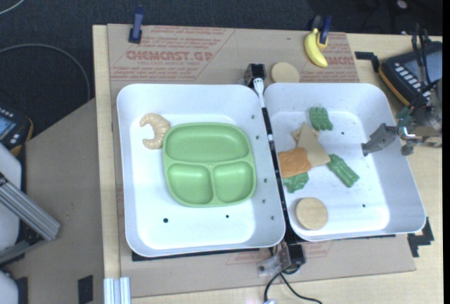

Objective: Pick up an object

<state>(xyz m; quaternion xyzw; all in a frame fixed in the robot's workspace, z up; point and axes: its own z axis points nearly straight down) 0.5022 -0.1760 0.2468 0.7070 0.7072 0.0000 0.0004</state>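
gripper: inside right bin rim, finger state indeterminate | nearest: green piece | risk: descent misses, closes empty; possibly rim contact

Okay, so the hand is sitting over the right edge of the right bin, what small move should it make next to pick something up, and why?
Probably shift the hand a little toward the left, over the green strip lying in the right bin. That strip looks like the nearest item to the hand and lies mostly apart from the pile of orange and tan pieces, so it seems the easiest target.
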